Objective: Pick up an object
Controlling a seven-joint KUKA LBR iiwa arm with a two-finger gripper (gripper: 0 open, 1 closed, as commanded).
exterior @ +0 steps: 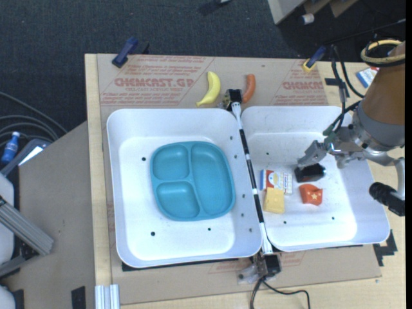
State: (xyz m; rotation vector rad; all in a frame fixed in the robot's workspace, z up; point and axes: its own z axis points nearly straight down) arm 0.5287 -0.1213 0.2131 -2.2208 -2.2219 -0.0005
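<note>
Hovering metal hand [311, 165] above glossy red block [311, 195].

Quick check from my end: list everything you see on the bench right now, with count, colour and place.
Bins: two, white, side by side on the bench.
Divided plate: one, light blue, middle of the left bin.
Yellow block: one, right bin, near the divider.
Carton: one, white with red and blue, just behind the yellow block.
Red object: one, right bin, centre.
Banana: one, yellow, on the board behind the bins.
Orange item: one, beside the banana.
Gripper: one, dark, just above the red object.
</note>
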